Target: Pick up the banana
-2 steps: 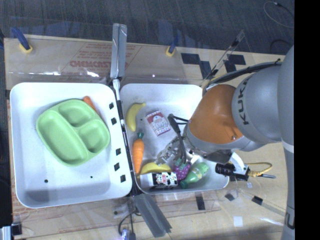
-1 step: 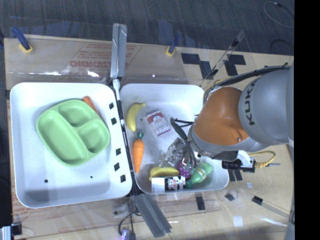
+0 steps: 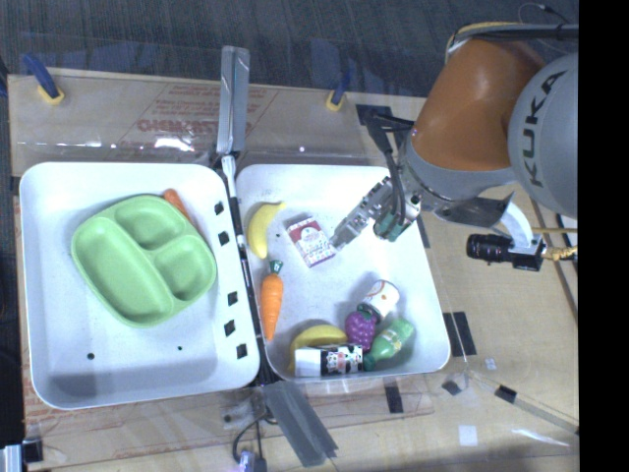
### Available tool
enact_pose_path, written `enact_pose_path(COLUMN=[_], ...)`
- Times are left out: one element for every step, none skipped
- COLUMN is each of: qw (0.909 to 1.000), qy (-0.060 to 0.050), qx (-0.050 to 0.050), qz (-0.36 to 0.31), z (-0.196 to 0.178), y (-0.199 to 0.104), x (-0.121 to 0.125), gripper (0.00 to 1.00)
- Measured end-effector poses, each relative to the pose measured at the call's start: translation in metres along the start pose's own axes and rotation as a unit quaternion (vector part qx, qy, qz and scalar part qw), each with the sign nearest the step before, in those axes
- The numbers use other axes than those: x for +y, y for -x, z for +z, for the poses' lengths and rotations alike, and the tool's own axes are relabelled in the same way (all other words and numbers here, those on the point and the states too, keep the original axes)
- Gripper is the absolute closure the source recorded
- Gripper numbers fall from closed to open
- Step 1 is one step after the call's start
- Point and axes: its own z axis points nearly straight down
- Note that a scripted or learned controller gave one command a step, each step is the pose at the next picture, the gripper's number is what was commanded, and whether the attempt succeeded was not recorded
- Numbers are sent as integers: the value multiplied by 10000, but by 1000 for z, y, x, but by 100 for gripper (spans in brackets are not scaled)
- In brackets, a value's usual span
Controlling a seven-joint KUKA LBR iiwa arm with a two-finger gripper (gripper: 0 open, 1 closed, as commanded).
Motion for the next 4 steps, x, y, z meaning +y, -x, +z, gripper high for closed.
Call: enact_pose_path(qw=[10000, 9972, 9998, 9998], qy=[-2, -7, -12, -14], qx=[2, 17, 27, 23], qz=[2, -750, 214, 197], z=[0, 132, 187, 177], y=[0, -24, -32, -31], x=[0, -50, -49, -49], gripper=[0, 0, 0, 100])
